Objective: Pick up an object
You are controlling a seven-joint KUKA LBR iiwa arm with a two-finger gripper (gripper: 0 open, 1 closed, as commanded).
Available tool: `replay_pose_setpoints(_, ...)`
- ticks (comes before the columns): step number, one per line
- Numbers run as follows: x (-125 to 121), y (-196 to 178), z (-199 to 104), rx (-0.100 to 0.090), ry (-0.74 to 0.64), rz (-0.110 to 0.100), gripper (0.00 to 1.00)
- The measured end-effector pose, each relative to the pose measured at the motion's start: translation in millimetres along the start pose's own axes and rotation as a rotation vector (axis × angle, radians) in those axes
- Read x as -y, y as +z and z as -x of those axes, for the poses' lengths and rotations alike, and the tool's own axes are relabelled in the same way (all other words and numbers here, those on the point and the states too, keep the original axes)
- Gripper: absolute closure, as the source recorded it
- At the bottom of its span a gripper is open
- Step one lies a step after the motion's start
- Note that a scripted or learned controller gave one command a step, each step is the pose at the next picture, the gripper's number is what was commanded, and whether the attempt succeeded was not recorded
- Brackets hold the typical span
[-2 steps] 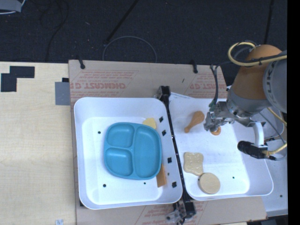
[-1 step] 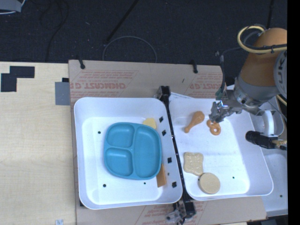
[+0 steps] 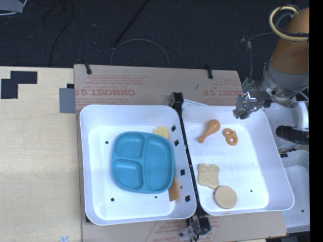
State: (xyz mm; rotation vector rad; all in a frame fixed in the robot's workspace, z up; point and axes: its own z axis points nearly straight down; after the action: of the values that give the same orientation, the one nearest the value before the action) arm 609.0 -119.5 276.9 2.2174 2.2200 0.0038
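Camera view, one pic from above at a slant. Two shallow white plastic bins sit side by side on a cardboard sheet, lower centre of frame: the left bin (image 3: pixel 96 130) and the right bin (image 3: pixel 272 170), w/ a black divider strip running betw. them.

Right bin holds the loose items. A tan toy chicken drumstick (image 3: pixel 209 130) lies in the upper-left part of that bin, fat end up-right, thin bone end pointing down-left. Just beside it to the right, not touching, is a small orange-brown pretzel-shaped piece (image 3: pixel 230 136), looped w/ holes. Lower down, a pale beige flat cracker-like slab (image 3: pixel 208 175), roughly square w/ bumpy edges. Touching its lower-right corner is a round tan cookie-like disc (image 3: pixel 225 196), smooth top, near the bin's bottom edge.

Left bin: a blue plastic divided plate w/ three compartments (image 3: pixel 142 161) fills most of the floor. A pale yellow wedge (image 3: pixel 161 132) pokes out from behind its upper-right rim; a thin orange-brown strip (image 3: pixel 174 190) lies along its lower-right side, against the divider.

The grey two-finger gripper (image 3: pixel 244 108) is at the upper right of frame, over the top-right corner rim of the right bin, hanging from the grey arm w/ orange band (image 3: pixel 295 49). It's well apart from the drumstick and pretzel; nothing seen betw. the tips. Can't tell if it's spread or pressed together: too small and dark.
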Motion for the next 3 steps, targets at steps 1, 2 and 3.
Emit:
replay_pose_setpoints(1,13,14,-58,-0.003,-0.002,-0.009,1.0)
replay_pose_setpoints(2,26,15,-106,-0.002,-0.002,-0.009,1.0)
replay_pose_setpoints(3,24,27,-165,-0.003,-0.003,-0.01,1.0)
